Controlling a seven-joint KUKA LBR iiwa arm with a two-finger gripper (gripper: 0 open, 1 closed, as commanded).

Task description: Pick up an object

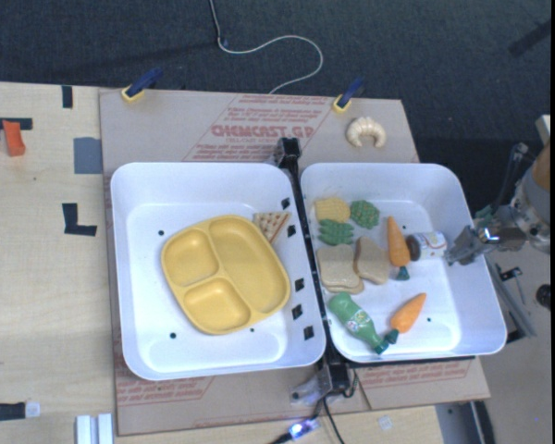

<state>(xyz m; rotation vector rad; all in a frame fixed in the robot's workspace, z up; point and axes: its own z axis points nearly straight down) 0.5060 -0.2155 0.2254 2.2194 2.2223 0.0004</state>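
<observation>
Reading "CHEMCAST GP" in red capitals, printed upside down, on the brown protective sheet [259,128] lying under the two white bins, with smaller red lines around it staying too blurred to read.

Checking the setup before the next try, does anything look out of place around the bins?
One thing: a croissant lies on the cardboard beyond the right bin, outside both bins, while the other toy foods sit inside. A waffle piece leans against the yellow tray in the left bin.
</observation>
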